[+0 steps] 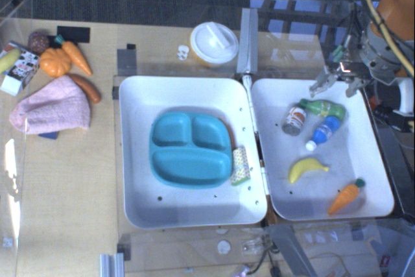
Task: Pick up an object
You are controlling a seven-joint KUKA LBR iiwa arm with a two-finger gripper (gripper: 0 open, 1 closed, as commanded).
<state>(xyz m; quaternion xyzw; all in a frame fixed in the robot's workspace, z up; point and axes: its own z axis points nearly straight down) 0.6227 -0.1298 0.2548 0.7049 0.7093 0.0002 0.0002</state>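
Far to the left of the gripper (pixel 338 82) sits a blue plate (pixel 190 149) in the left bin (pixel 136 204). Closer, just below the gripper, lie a can (pixel 295 120), a green bottle (pixel 323 107) and a blue bottle (pixel 325 130) (all close together). Lower down are a banana (pixel 307 170) and a carrot (pixel 344 197). The gripper's fingers are spread apart and hold nothing, so the picking is not done yet.

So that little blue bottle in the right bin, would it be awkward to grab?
Probably. The blue bottle lies on its side and looks round, so a nudge may roll it. It seems small, likely light plastic, perhaps slippery. The green bottle sits close beside it, crowding the gripper.
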